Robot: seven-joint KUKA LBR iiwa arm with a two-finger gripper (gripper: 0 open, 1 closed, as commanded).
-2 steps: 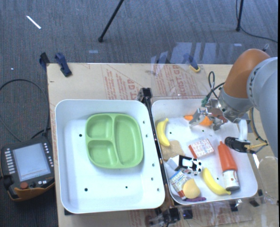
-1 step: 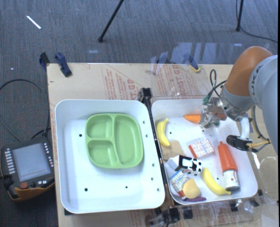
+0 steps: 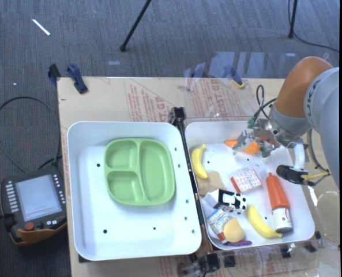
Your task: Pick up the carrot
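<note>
The carrot (image 3: 251,148) is a small orange piece near the back of the right bin (image 3: 307,212), with its thin end (image 3: 232,143) pointing left. My gripper (image 3: 254,141) is down right over it and hides its middle. The grey arm with its orange band (image 3: 300,88) reaches in from the right. Whether the carrot is lifted off the bin floor I cannot make out.
The right bin also holds a banana (image 3: 199,161) at its left wall, a red box (image 3: 247,180), an orange bottle (image 3: 277,201), a second banana (image 3: 261,223), a black and white toy (image 3: 233,199) and a yellow ball (image 3: 234,231). A green divided plate (image 3: 140,171) lies in the left bin (image 3: 87,224).
</note>
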